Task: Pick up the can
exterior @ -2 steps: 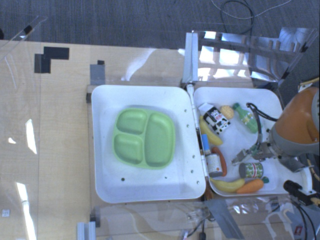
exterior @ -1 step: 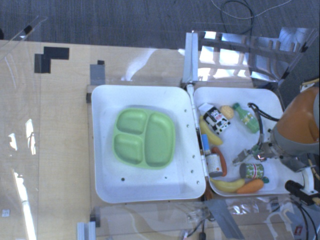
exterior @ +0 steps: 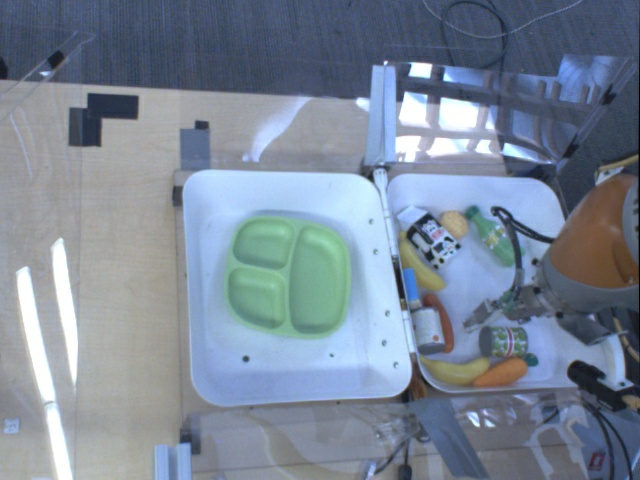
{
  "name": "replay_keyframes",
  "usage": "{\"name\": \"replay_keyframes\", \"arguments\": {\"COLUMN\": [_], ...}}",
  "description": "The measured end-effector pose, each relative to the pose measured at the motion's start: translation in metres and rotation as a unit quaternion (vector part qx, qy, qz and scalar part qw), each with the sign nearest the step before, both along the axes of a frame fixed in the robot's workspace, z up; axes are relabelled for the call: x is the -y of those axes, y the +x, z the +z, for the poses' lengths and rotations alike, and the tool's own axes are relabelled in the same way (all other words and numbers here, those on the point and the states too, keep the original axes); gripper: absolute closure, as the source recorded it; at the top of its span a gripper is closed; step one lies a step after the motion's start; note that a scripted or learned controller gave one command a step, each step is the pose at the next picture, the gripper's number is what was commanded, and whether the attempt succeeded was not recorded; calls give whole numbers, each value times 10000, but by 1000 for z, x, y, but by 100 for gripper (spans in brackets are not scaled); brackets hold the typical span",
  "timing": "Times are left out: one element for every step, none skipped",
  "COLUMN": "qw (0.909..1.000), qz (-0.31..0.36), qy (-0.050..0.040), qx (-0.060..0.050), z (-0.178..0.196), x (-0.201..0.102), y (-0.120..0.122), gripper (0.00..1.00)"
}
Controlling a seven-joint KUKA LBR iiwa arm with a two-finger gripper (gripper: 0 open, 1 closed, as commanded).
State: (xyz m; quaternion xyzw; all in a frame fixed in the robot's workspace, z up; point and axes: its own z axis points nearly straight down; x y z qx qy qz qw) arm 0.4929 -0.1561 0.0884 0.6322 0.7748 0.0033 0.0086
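Grey arm (exterior: 600, 286), orange band, black cables, metal hand (exterior: 500, 306).

Can (exterior: 504, 341): small, green label with a red patch, pale metal top. Lies on its side in the right bin (exterior: 548, 200), near the front wall, long axis roughly left-right. Just above the carrot (exterior: 503, 371), close to the banana (exterior: 455, 371).

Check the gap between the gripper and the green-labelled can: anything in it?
Nothing. In the camera view the gripper sits just above-left of the can, with bare white bin floor between them.
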Motion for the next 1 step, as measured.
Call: {"name": "replay_keyframes", "arguments": {"qw": [9999], "qz": [123], "qy": [23], "qx": [-5], "z": [0], "x": [5], "y": [0], "gripper": [0]}}
